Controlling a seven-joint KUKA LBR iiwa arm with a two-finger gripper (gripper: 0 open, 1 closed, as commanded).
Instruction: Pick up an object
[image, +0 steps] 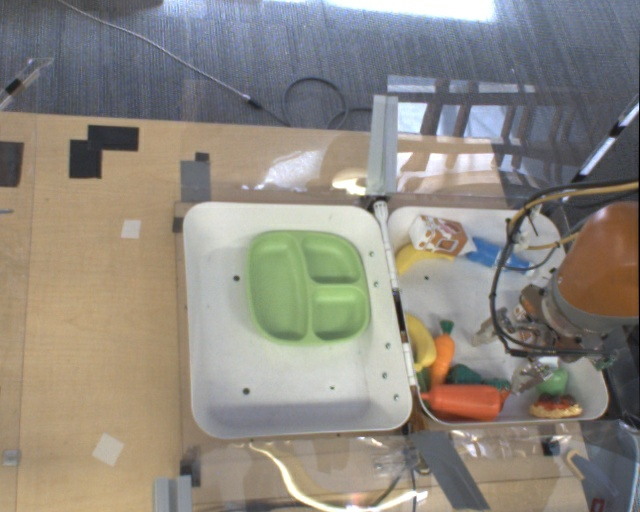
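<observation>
— What sits in the left bin (215, 400)?
— A green divided plate (306, 286), flat, near the middle.

— And the right bin (470, 290)?
— Toy food. At the far wall, a small printed carton (440, 236) beside a blue piece (492, 251), with a yellow banana (412, 260) just left. Along the near wall, a small carrot (441, 353) and a large orange carrot (466, 401) lying on its side.

— Where is the claw?
— The gripper (530, 345) hangs over the bin's right part, below the orange band. Whether it is parted or closed, I cannot tell. The large carrot lies near it, to the lower left; a pale green piece (552, 380) and a little pizza slice (556, 407) lie just below.
</observation>
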